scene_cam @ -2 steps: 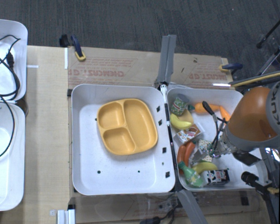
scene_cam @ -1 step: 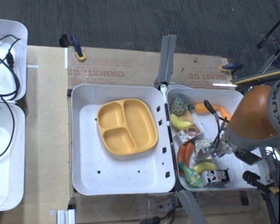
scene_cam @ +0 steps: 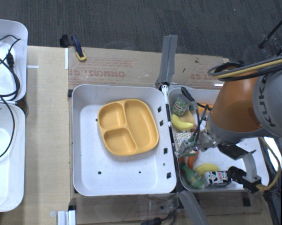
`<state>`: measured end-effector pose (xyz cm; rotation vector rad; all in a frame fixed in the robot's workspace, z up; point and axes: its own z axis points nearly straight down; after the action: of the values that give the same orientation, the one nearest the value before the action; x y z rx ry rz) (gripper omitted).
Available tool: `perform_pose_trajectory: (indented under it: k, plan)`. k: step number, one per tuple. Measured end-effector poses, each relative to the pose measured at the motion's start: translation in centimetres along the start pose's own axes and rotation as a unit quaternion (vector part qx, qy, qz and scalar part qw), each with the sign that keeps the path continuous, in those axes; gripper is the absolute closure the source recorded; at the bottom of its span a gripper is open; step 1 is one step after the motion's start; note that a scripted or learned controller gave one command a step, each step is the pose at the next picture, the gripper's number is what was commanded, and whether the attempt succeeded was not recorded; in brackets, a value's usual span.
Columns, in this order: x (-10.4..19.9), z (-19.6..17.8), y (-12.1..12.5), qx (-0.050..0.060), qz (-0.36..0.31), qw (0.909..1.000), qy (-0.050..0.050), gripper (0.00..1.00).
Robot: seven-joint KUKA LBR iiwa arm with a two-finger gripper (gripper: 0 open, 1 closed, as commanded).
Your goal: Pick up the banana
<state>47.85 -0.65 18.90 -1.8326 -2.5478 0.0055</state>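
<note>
A yellow banana [scene_cam: 182, 122] lies in the right bin [scene_cam: 250, 150] near its left wall, just below a green can [scene_cam: 181, 106]. The gripper [scene_cam: 196, 143] hangs low in that bin under the arm's orange band [scene_cam: 236, 106], a little below and to the right of the banana. The wrist hides much of the gripper, and nothing can be seen held in it. A second yellow curved item [scene_cam: 207, 168] lies nearer the bin's front.
The right bin also holds an orange carrot [scene_cam: 191, 158], a green item [scene_cam: 192, 179] and a black-and-white carton [scene_cam: 218, 178]. In the left bin [scene_cam: 84, 144] a yellow divided plate [scene_cam: 128, 127] lies flat. A white table with cables [scene_cam: 6, 82] stands far left.
</note>
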Motion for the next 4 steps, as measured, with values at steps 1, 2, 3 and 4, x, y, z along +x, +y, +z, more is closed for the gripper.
perform_pose_trajectory:
  k: [1,2,3,4]
  plan:
    - [0.0,0.0,0.0,0.0,0.0,1.0,0.0,0.0]
    - [-7.2,0.0,-2.4,0.0,-0.069,0.9976,0.0,0.0]
    - [-11.2,10.0,-3.8,-0.001,-0.163,0.9867,0.0,0.0]
    - [-11.2,9.4,-3.8,0.0,-0.161,0.987,0.002,1.0]
